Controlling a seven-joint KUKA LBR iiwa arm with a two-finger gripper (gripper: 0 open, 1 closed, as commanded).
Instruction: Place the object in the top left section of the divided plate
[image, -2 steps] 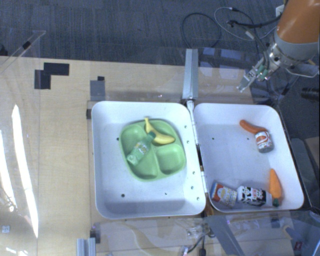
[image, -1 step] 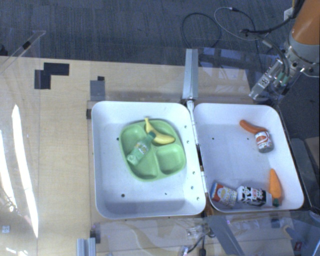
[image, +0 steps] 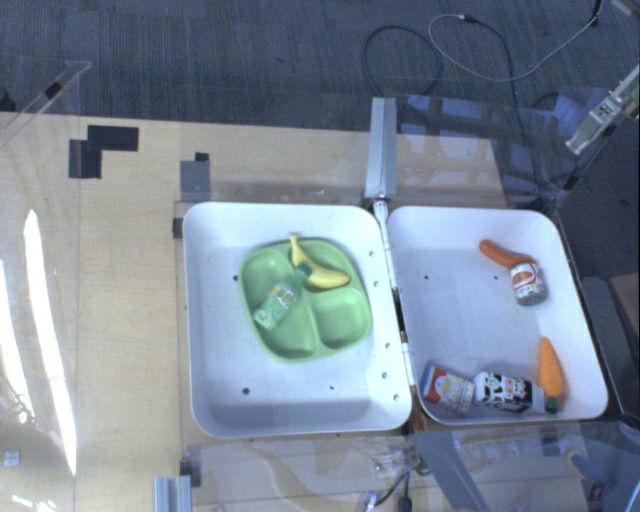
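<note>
Item count: two white bins, one green divided plate, one banana, one small clear bottle, two orange carrot-shaped pieces, one small can and one larger printed bottle.

Left bin (image: 210, 330) – this bin is holding the divided plate (image: 345, 322), which is sitting slightly above the middle of the bin floor and turned at an angle to the bin walls. Two items are occupying the plate:
- The banana (image: 320, 273) is lying in the plate's uppermost compartment, its stem pointing toward the far wall of the bin.
- The small clear bottle (image: 277, 303) is lying on its side in the compartment at the plate's left, just below and to the left of the banana, apart from it.
The remaining compartments are showing bare green.

Right bin (image: 450, 310) – this bin is holding four loose items:
- One orange carrot-shaped piece (image: 496, 251) is lying near the far right corner, touching or just beside the small can (image: 528, 282).
- The second orange piece (image: 549, 372) is lying along the right wall.
- The printed bottle (image: 476, 391) is lying on its side along the near wall, its far end just beside that second orange piece.
</note>
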